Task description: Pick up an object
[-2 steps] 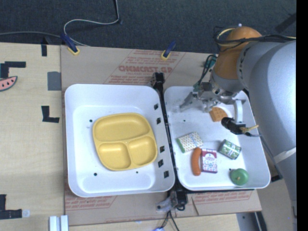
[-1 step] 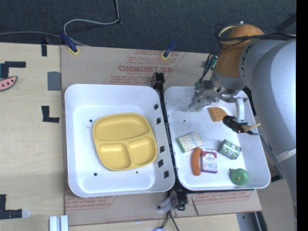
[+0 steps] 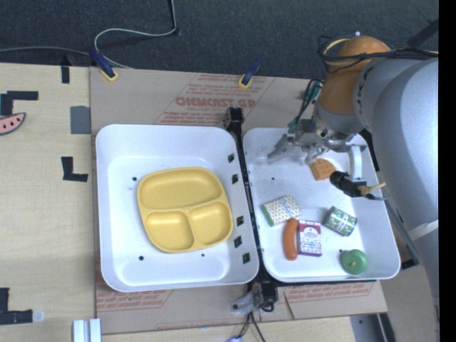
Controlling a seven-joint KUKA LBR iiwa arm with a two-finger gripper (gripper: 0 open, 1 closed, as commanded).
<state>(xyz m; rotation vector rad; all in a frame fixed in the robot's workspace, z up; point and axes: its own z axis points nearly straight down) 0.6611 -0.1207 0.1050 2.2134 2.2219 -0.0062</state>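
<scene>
Lettering "CHEMCAST GP" in red on cardboard sheet [image 3: 206, 102] behind white bins [image 3: 114, 191].

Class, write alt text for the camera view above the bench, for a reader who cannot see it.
A grey arm's gripper hangs over the back of the right bin, which holds a checkered packet, hot dog, small carton, can, green apple and an orange piece. The left bin holds a yellow divided plate.

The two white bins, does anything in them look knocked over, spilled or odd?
Nothing stands out. The yellow divided plastic tray lies flat in the left white bin. In the right white bin the small green can lies on its side, but nothing looks spilled or broken.
</scene>
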